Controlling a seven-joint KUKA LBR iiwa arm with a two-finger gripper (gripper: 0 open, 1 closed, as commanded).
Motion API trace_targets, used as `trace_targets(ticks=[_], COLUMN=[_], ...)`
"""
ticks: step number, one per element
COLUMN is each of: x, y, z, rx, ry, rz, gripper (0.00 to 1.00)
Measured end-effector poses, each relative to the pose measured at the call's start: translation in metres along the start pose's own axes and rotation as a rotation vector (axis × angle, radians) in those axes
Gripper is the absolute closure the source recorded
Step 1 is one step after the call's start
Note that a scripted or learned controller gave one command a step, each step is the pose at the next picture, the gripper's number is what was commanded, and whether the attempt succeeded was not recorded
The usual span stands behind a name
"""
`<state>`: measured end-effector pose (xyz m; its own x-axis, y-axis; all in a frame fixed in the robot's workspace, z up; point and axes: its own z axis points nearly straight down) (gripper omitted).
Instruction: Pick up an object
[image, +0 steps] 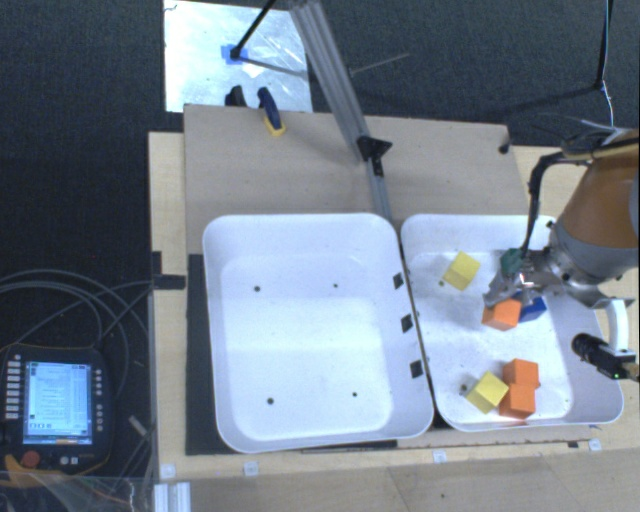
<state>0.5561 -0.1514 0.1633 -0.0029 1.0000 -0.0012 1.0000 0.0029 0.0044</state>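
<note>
**A:** Orange block (503, 314) in the right bin (590, 400) — that is the piece nearest the gripper (510, 288). It sits in the middle of the bin, just below the tool's tip, and looks touched or nearly touched by it.

**B:** What crowds it?

**A:** A blue block (534, 309) lies right against its right side, partly tucked under the wrist. A yellow block (462, 271) rests up and to the left, near but apart. Toward the front edge of the bin, well apart from it, a second yellow block (489, 392) sits beside two more orange blocks (519, 387), one stacked or leaning on the other.

**B:** And the arm itself?

**A:** The arm (600, 220) comes in from the right, its orange band hanging over the bin's upper right corner and hiding part of the floor there. A black cable loops above the wrist.

**B:** Is the hand closed on anything?

**A:** I cannot tell. The tip is small and dark with a green patch, and whether it has hold of the orange block is not readable from above.

**B:** How does the block look?

**A:** A small cube, bright orange, tilted slightly, its top face lighter than its side.

**B:** The other side?

**A:** The left bin (230, 300) adjoins the right one along a shared edge with black clips. A grey pole (335, 80) slants across the bench behind both, and a pendant (55, 405) with a lit screen lies off the bench to the left.
</note>
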Motion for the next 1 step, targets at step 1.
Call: trace_targets(ticks=[1], x=[0.0042], y=[0.0063], z=[-0.0452], rx=[-0.002], ry=[0.000], rz=[-0.002], gripper=[1.00])
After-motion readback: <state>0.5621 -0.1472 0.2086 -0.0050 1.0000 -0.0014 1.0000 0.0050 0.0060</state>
